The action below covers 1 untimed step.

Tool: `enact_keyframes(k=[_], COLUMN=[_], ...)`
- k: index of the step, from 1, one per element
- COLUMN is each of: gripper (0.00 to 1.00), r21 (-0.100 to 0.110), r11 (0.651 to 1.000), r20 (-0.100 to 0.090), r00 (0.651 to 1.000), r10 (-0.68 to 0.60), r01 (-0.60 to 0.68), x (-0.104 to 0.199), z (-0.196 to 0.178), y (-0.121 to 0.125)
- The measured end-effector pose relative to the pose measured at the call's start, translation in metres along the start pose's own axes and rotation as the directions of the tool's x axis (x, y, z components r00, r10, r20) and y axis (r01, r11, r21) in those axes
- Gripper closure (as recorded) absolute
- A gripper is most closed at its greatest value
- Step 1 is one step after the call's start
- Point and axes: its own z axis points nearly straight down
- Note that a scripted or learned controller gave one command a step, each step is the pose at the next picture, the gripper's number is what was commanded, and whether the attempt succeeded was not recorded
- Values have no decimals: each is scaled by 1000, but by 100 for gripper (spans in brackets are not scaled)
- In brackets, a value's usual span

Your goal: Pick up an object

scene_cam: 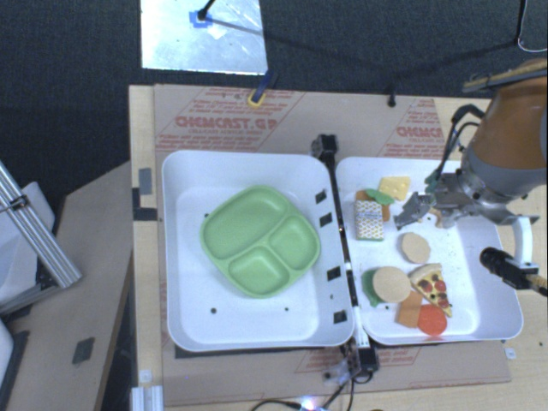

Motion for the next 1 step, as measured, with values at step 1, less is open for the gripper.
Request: enact_keyframes(k=[1], gripper=[0], r21=[-13], r11=[1000], r20=[1], r00=[1000], r10=[-3], r01=[3], x=[0], z=[-7], y=[3])
